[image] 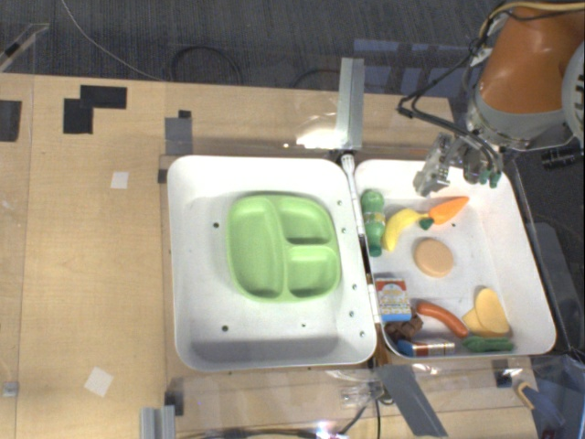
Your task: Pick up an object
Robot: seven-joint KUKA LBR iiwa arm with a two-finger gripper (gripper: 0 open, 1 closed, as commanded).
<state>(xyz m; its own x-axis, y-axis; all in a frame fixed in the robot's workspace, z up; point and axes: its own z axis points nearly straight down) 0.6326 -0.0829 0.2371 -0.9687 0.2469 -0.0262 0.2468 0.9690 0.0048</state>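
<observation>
My gripper (pixel 450 172) hangs over the far edge of the right bin (pixel 535 273), just above and behind the orange carrot (pixel 448 209). Its fingers look spread, with nothing between them. Below it lie a yellow banana (pixel 398 228), a green corn-like piece (pixel 371 210) and a round tan cookie (pixel 434 258). Nearer the front are a small printed box (pixel 393 298), a red-brown sausage (pixel 441 317), a yellow wedge (pixel 489 312), a green pea pod (pixel 487 343) and a marker-like stick (pixel 431 347).
The left bin (pixel 196 318) holds a green divided tray (pixel 281 247). A metal post (pixel 351 103) stands behind the wall between the two bins. The arm's orange band (pixel 526 58) looms over the right bin's far right corner.
</observation>
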